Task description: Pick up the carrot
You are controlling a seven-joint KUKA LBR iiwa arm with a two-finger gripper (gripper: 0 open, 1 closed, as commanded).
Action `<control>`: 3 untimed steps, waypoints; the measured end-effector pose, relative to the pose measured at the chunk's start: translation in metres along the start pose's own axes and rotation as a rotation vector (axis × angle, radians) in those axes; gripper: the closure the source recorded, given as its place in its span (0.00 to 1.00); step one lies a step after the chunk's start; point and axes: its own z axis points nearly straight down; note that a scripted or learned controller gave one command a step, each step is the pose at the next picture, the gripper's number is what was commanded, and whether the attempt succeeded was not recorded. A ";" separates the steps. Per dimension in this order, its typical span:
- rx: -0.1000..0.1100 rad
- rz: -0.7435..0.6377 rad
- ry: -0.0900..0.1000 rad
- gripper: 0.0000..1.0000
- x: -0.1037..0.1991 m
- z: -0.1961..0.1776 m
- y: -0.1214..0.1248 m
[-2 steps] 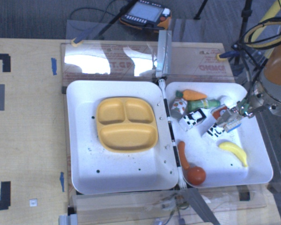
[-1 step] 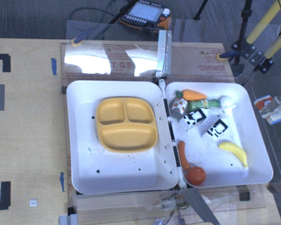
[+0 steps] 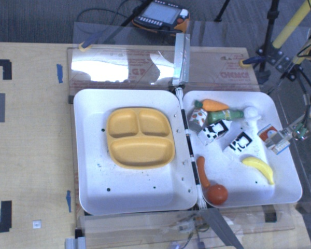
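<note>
The carrot is orange with a green leafy end pointing left. It lies flat at the far edge of the right bin, close to the divider between the bins. A green object and a brown-and-white object lie just in front of it, touching or nearly touching it.
The right bin also holds black-and-white patterned blocks, a white bottle, a small red-and-white box, a banana, a red tomato and a reddish sausage shape. A yellow divided plate sits in the left bin.
</note>
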 end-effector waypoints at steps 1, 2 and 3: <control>-0.003 -0.247 -0.004 1.00 -0.030 0.020 0.016; -0.004 -0.434 -0.005 1.00 -0.058 0.061 0.107; -0.021 -0.204 -0.020 1.00 -0.003 0.114 0.145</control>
